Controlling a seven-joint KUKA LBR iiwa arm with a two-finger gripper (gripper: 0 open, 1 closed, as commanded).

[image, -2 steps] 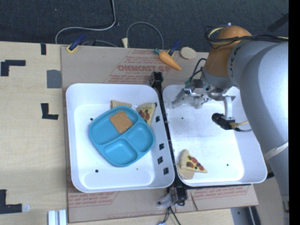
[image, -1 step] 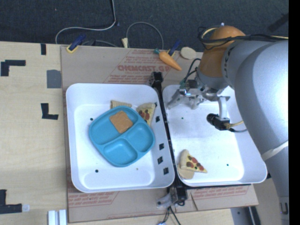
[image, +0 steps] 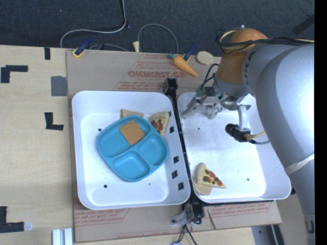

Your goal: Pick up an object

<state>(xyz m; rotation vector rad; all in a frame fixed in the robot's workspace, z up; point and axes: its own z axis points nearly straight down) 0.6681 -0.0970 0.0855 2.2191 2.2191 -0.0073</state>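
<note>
Pincer [image: 204, 103] low over the far end of the right bin [image: 255, 177], metal fingers slanting down toward the dividing wall; spread or pressed together, impossible to tell from this slant. Nothing visible between the fingers, so no hold to call.

Reads as the approach step of the pick, with the grab itself not yet made. Nearest candidate in that bin: the toy pizza slice [image: 206, 179], lying flat at the near end, just beside the divider, well apart from the pincer. Next move calls for a swing toward the near end, fingers lined up across the narrow width of the slice, then a straight drop with care for the bin wall right alongside.

Over in the left bin [image: 82, 137]: blue divided plate [image: 134, 152] with a tan toast-like square [image: 133, 132] resting in its far compartment, another pizza slice [image: 161, 121] tucked between plate and divider. Toy carrot [image: 184, 65] outside the bins, on the cardboard sheet [image: 102, 70] covering the counter [image: 30, 152].

Writing: red print on the cardboard, upside down from this angle, appears to say "CHEMCAST", with smaller lines beneath too fine to make out.
</note>
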